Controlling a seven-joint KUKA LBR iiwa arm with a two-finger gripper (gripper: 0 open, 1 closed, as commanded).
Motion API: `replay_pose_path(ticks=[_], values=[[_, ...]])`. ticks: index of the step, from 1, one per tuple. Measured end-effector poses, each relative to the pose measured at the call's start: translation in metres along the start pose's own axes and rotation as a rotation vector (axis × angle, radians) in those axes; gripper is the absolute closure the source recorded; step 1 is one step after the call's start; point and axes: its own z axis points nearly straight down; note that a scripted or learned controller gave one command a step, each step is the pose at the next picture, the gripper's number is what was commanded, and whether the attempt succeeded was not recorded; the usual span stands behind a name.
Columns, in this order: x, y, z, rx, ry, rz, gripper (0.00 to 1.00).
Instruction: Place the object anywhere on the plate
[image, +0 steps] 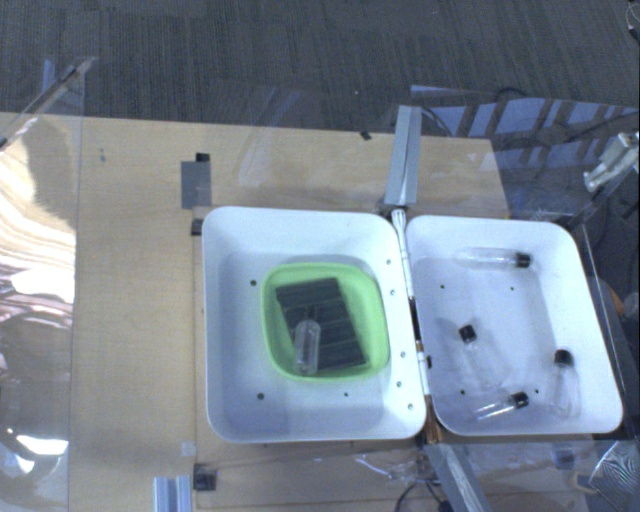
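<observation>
Wooden bench (120, 330), two bins; clear vial (306, 345) lies on green plate (372, 335), lower center. Likely light, rigid, slippery; grasp mid-body. Claw state: cannot tell.

A vial (306, 346) lies on the plate (372, 300) in the left bin (225, 330)

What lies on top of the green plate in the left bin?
On the green plate lies a dark ribbed pad, and a clear vial rests across its lower part. The plate's surface beneath the pad is covered.

Glossy green plastic plate (372, 322), clear vial (306, 345), matt wooden bench (130, 330)
</observation>
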Motion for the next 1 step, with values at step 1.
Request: replay_pose_path(ticks=[1], values=[[0.0137,-0.0422,0.0059,0.002,0.001,0.045,0.0]])
